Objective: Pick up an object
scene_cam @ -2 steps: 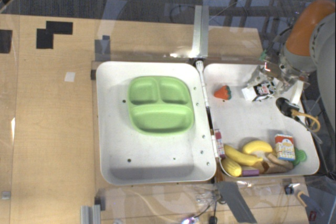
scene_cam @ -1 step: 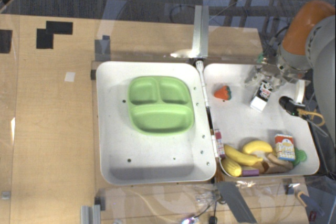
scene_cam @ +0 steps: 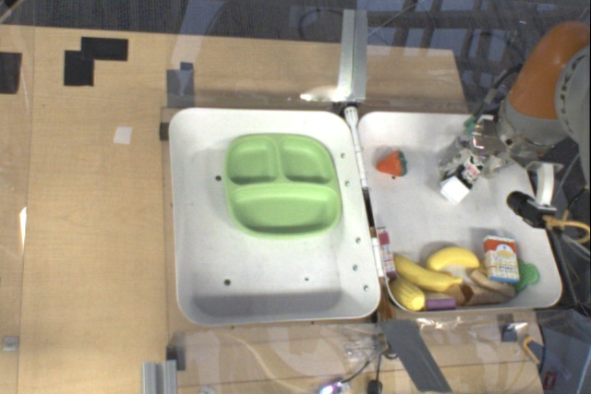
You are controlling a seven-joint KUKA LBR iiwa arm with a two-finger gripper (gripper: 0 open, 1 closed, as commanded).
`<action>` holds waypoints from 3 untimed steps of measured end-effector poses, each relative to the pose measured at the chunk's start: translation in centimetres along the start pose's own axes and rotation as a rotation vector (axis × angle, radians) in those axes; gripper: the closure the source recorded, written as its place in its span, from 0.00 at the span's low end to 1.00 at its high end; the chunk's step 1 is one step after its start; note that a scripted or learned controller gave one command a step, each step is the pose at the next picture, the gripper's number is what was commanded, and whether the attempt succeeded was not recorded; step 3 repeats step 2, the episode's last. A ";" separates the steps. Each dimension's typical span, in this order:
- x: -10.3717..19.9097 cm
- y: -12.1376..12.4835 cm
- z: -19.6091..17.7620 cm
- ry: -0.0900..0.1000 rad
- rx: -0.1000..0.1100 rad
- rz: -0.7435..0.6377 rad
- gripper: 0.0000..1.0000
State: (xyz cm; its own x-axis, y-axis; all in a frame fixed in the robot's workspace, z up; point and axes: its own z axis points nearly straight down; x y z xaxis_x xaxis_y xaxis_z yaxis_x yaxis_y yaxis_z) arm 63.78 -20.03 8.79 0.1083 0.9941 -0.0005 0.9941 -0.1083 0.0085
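Camera view, left to right: two white bins side by side on a wooden bench (scene_cam: 83, 198). Left bin (scene_cam: 199, 281): one green divided plate (scene_cam: 282, 183), three compartments, long axis running left-right, two small wells toward the far side. Right bin (scene_cam: 416, 217): one red strawberry toy (scene_cam: 391, 163) near the far left part, green top toward the right. Near front edge: two yellow bananas (scene_cam: 434, 272), lying roughly left-right, touching each other; just right of them one small carton (scene_cam: 500, 258), upright, with something green (scene_cam: 527, 273) beside it. Further right, hand (scene_cam: 464, 169) low over the bin's far right, clamped on a small white block (scene_cam: 454, 189), tilted down-left. Grey arm with orange band (scene_cam: 545, 78) at right edge.
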 end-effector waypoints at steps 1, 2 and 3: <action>0.2 0.3 -1.4 0.000 -0.010 -0.004 1.00; 7.1 1.8 -11.0 0.002 0.000 -0.046 1.00; 7.1 1.8 -11.0 0.002 0.000 -0.046 1.00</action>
